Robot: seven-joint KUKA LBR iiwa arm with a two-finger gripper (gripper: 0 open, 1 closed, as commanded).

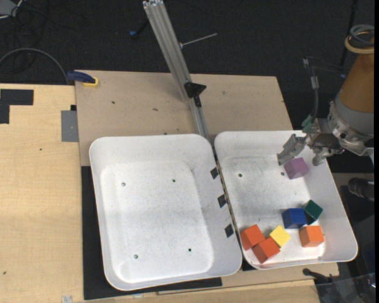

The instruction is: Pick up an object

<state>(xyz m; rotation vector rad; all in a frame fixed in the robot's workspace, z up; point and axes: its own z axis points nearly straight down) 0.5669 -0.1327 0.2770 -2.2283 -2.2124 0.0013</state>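
We see the two-finger gripper [301, 154] hanging over the upper part of the right white bin [265, 145], fingers spread apart and holding nothing. The small purple cube [296, 167] sits just below and between the fingertips, on the bin floor near the far right wall; whether a finger is touching it we can't quite tell at this angle.

We judge the purple cube light, stiff and not fragile, likely wood or plastic with flat faces, so a pinch across two opposite sides should hold. It looks a bit rotated, so the fingers would need lining up with its faces or it may twist out.

Around it, not much in the way: the cube stands alone, well apart from the cluster at the bin's near end, namely the blue cube [294, 217], dark green cube [313, 209], orange cube [311, 235], yellow cube [280, 236] and two red-orange blocks [259, 242]. The bin's right wall is near and could crowd the outer finger. The left white bin [107, 153] lies beside it.
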